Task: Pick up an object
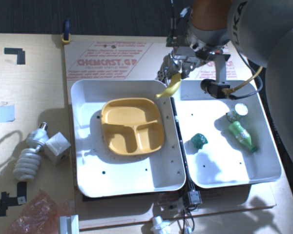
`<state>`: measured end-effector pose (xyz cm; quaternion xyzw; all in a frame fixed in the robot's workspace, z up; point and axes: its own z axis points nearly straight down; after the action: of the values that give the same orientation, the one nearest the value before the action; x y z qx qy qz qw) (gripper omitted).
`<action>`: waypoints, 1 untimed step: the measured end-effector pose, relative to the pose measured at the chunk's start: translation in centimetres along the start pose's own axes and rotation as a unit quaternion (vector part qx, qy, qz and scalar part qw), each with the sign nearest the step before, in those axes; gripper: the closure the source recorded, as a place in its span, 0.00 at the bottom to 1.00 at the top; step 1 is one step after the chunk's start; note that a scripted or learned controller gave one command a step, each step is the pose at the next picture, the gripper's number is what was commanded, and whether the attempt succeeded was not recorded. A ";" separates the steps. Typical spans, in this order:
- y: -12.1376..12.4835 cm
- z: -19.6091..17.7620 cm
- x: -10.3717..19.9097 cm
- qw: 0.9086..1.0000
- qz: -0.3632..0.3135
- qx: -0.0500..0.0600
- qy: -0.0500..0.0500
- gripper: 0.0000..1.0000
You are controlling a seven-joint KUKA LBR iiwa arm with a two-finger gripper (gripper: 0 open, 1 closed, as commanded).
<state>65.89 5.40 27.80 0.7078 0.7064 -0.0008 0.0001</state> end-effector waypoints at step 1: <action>0.0 -0.7 2.5 1.000 -0.002 0.000 0.000 1.00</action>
<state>65.90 7.94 28.51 0.7067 0.7075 -0.0004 0.0003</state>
